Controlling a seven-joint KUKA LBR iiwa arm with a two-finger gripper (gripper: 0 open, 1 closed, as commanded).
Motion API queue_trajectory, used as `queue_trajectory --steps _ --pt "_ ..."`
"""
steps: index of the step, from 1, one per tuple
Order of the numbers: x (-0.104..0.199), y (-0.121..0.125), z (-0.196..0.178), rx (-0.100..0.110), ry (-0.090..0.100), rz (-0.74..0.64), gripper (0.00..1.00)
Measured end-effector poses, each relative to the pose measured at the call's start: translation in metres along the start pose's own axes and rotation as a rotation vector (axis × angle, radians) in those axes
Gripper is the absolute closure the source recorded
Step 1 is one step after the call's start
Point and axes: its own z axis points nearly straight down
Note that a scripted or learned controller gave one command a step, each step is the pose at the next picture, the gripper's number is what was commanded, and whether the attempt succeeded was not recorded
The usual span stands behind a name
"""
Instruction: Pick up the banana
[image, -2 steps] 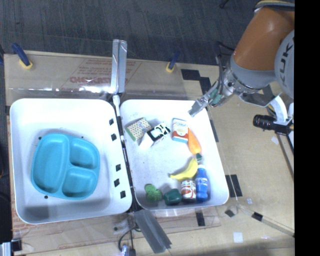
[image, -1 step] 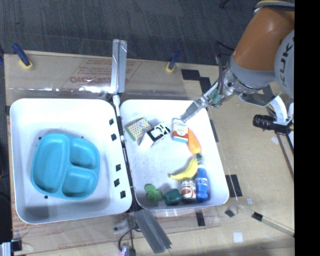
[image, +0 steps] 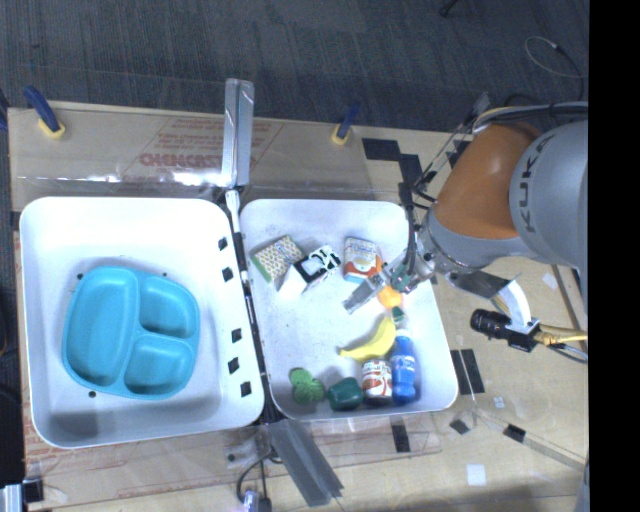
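Camera view: fixed overhead, slanted, two white bins side by side on a bench.
Arm: grey with orange band, reaches in from the right over the right bin's (image: 300, 215) far-right edge.
Gripper (image: 385, 290): low inside the right bin, near its right wall; finger state hard to make out, cannot tell whether apart or together; nothing clearly between them.
Near the gripper: a small orange thing (image: 389, 297) right at the tip; touching or not, cannot tell.
Banana (image: 372, 341): yellow, lying in the right bin, just below the gripper, apart from it.
Beside the banana: blue bottle (image: 403, 370) and red-white can (image: 376, 379) just below it; two green things (image: 325, 390) along the near wall.
Other items in the right bin: checkered box (image: 275, 258), black-white pack (image: 320, 264), orange-white packet (image: 360, 256), all in the far half.
Left bin (image: 40, 230): holds a blue divided tray (image: 130, 330).
Bench (image: 120, 140): brown board, blue clips at the far edge, black tape marks.
Room: dark floor behind.
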Motion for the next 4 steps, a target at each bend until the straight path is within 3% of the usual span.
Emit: queue_trajectory --steps 1,2,3,4 --pt "0.047 -0.046 0.088 -0.002 -0.001 0.142 0.0" --pt "0.047 -0.045 0.078 -0.001 0.0 0.137 1.0" --pt "0.102 -0.023 0.014 -0.002 0.0 0.249 1.0" --pt "0.107 -0.02 -0.012 -0.003 -0.002 0.109 1.0"
